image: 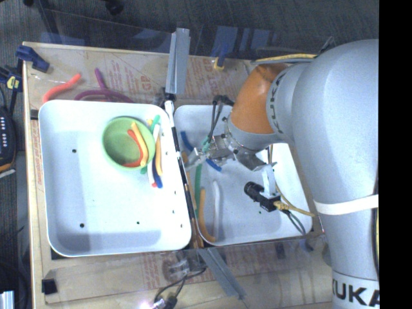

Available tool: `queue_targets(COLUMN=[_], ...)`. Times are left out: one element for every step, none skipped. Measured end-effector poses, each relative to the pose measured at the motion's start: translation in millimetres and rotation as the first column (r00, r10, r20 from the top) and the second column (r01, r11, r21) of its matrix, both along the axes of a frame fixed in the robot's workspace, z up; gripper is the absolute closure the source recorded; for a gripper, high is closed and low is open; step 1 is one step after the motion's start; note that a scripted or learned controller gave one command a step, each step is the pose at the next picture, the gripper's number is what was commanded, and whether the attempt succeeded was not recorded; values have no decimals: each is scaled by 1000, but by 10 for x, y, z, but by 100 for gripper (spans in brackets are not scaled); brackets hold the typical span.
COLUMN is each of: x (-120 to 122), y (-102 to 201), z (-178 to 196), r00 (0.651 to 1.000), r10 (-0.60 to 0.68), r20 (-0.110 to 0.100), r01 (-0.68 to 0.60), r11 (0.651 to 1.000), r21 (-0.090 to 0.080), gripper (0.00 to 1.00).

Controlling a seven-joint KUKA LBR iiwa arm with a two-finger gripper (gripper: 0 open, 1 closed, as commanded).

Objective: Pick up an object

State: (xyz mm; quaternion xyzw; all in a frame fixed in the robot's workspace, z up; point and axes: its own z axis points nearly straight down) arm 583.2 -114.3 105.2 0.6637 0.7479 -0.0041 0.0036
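The jaws (205,152) hang low over the right bin (290,234), near its left wall; whether they are wide, narrow or gripping cannot be told. Just below them in that bin lie a green stick (198,184) and an orange stick (203,216), with a blue piece (187,139) close by. Left of this bin, the left bin (84,217) holds a green bowl (119,143) with coloured sticks (154,153) against it.
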Motion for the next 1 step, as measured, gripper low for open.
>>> queue_targets(x=[0], y=[-2], z=[95], r00=[1000], r10=[1], r20=[-1], r01=[-1], r11=[1000], r21=[0], gripper=[100])
